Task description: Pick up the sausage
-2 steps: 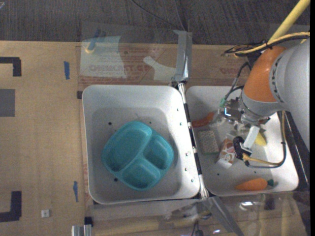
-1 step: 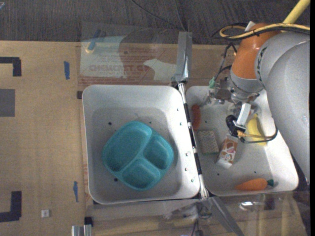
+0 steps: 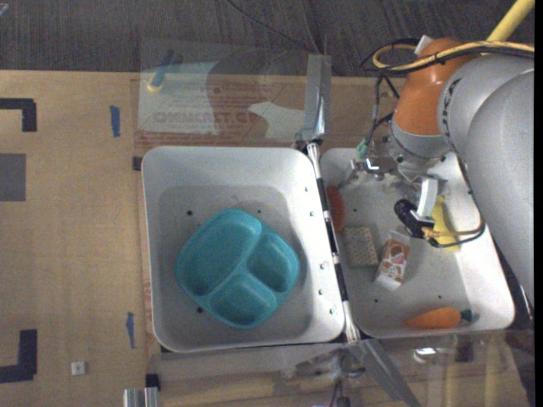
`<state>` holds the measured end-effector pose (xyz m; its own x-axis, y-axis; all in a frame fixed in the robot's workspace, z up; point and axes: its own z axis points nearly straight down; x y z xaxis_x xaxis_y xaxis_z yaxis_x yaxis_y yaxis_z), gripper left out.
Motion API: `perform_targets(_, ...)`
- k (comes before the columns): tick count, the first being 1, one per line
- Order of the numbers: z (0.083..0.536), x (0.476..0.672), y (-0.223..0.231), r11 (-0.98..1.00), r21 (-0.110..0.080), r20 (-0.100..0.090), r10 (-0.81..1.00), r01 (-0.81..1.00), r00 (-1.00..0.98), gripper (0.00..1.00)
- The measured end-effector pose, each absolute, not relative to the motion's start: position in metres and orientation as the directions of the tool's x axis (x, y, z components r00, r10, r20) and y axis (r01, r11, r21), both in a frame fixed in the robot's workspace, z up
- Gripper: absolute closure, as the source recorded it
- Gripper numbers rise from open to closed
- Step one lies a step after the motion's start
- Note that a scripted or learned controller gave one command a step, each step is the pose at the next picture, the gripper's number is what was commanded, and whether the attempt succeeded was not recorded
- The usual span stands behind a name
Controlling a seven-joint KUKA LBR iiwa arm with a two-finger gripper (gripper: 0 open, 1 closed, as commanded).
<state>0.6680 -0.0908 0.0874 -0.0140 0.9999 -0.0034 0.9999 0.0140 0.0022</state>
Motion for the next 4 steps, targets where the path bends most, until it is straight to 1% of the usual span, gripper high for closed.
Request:
perform_targets(1, 0.089, 0.561, -0.097, 0.043, 0.005, 0.001, 0.999, 0.999, -0.043, 0.0)
perform_targets(2, 0.089, 0.562, -0.095, -0.035, 0.007, 0.0, 0.999, 0.999, 0.035, 0.0)
perform_targets(3, 0.1, 0.564, -0.096, -0.04, 0.014, 0.0, 0.999, 0.999, 0.04, 1.0)
perform_targets(4, 0.1, 0.564, -0.096, -0.04, 0.014, 0.0, 0.999, 0.999, 0.04, 0.0)
